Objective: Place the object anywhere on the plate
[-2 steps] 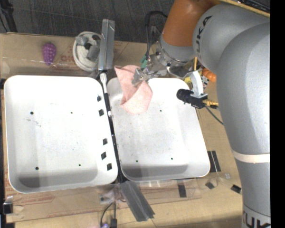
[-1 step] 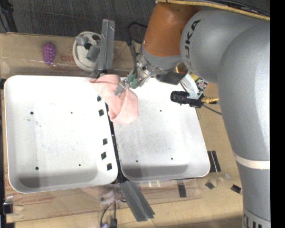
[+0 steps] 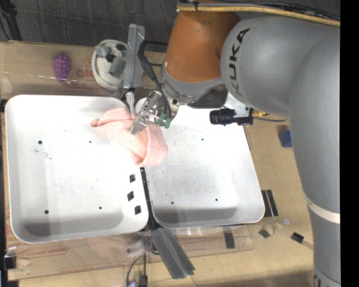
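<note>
Camera view shows my pincer (image 3: pixel 145 117) pinching the pink cloth (image 3: pixel 137 135) draped across both bins' shared rim at 12 o'clock; judged light, limp and non-fragile, so grip a bunched fold.

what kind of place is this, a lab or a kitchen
Most likely a robotics lab bench: a grey KUKA arm reaches over two shallow white bins, with a pink cloth draped across their shared edge.

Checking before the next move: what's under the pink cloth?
The pink cloth drapes over the ridge where the left bin and right bin meet, covering both rims there. The tool rests on top. Anything beneath the cloth is hidden.
</note>
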Robot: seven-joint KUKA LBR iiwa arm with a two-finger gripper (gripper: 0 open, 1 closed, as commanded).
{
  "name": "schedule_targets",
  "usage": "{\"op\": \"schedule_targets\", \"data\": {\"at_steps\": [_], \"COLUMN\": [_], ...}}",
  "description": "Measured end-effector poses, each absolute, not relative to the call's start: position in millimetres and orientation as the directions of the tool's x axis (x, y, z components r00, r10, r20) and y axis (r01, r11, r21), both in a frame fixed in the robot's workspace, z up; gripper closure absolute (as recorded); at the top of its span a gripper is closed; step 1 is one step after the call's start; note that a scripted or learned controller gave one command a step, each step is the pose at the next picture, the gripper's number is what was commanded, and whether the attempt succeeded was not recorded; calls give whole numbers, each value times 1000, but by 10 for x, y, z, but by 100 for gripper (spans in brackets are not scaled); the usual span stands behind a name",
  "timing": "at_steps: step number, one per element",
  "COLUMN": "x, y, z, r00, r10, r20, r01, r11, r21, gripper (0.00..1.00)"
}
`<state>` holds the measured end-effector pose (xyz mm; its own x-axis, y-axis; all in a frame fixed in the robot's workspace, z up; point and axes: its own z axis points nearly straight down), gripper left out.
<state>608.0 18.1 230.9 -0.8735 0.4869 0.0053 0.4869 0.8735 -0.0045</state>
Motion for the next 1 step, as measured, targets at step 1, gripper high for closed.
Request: {"op": "schedule_targets", "data": {"at_steps": [1], "x": [5896], "y": [691], "z": [2274], "r00": [-995], "r10": [104], "r20": [7], "r01": [104], "r11": [995], "r21": [-2], "gripper": [100]}}
